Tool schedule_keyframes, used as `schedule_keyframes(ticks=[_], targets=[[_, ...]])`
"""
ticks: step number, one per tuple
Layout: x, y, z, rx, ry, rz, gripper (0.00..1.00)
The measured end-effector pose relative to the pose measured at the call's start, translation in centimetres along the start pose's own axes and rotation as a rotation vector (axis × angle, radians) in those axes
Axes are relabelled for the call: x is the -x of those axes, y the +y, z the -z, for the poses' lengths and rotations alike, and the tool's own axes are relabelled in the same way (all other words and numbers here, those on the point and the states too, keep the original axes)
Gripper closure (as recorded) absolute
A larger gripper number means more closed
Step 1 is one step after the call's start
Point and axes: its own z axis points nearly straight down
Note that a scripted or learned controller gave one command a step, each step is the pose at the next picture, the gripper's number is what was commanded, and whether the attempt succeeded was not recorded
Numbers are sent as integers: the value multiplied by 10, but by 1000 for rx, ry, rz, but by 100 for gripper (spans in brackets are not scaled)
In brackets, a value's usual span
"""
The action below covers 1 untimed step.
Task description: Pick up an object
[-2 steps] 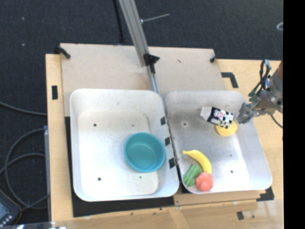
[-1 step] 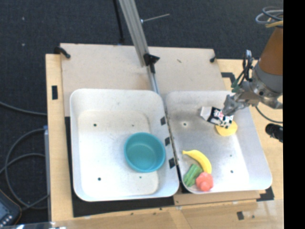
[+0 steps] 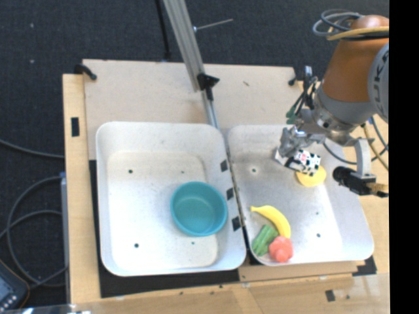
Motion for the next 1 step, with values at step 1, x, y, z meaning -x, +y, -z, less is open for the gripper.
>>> schedule_keyframes(ticks=[1], targets=[[-50, 26, 3, 3, 0, 0, 100]])
